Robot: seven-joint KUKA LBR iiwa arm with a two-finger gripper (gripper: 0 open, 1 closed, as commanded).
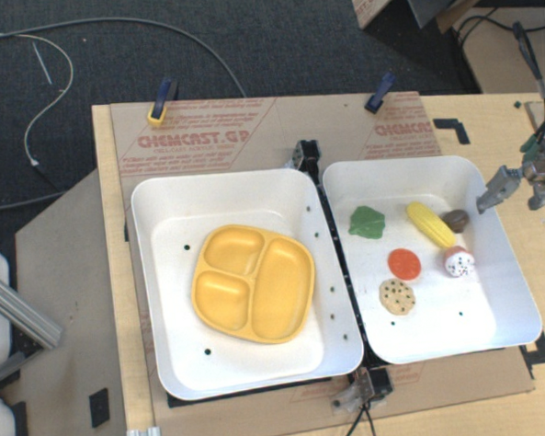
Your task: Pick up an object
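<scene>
Lying diagonally, corn (431, 224) points lower-right

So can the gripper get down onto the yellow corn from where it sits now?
Probably yes. The gripper hangs at the right bin's right rim, and the yellow corn lies uncovered nearby, though the brown piece touches its right side.

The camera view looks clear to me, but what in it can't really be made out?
- The arm: cut off by the right edge; just the gripper end shows, too small to tell whether its fingers are open or shut.
- The brown object: partly hidden behind the yellow corn, too small to identify.
- The white speckled object: too small to tell what it is.
</scene>
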